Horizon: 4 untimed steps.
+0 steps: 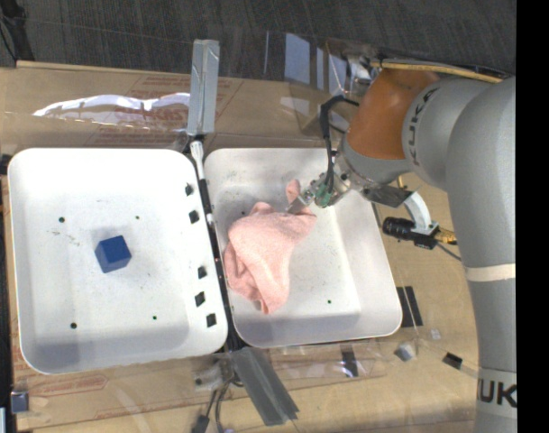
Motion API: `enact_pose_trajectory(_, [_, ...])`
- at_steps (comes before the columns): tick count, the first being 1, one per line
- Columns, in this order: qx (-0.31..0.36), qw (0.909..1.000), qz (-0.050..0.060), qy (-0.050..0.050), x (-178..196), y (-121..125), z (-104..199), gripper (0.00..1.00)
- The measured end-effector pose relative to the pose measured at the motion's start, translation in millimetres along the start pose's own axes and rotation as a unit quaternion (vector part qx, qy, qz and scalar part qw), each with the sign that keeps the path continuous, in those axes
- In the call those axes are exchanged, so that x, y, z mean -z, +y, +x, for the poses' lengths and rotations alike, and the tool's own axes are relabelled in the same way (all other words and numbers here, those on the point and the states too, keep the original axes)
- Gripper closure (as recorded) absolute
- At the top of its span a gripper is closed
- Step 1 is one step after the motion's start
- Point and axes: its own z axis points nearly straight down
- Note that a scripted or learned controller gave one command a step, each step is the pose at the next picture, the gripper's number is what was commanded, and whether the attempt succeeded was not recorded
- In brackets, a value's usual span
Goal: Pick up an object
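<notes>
Pink cloth (263, 258) corner sits pinched in my gripper (308, 202), I judge; thin hold may slip in lifting.

The arm (477, 179) is built of thick, rounded, light grey segments with a smooth matte shell. A broad orange band (387, 120) wraps the segment above the wrist, its edge curved where it meets the grey casing. A thin pale seam rings the lower link, and below it part of dark lettering, "UK", shows on the shell. A black cable loops out beside the orange band and runs toward the wrist. The end effector (321, 193) is small and dark, with a greenish part at its middle; its finer details are too small to make out.
</notes>
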Motion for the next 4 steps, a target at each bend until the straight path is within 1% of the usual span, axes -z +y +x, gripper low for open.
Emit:
enact_pose_trajectory(1, [0.033,0.9995,0.000,0.000,-21.5,34.5,-9.6,0.00])
enact_pose_trajectory(2, [0.034,0.9994,-0.001,-0.002,-10.3,35.1,-10.3,1.00])
enact_pose_trajectory(3, [0.013,0.9999,0.001,0.001,-22.6,1.8,1.1,1.00])
enact_pose_trajectory(4, [0.016,0.9999,-0.001,-0.001,108.0,43.1,36.2,1.00])
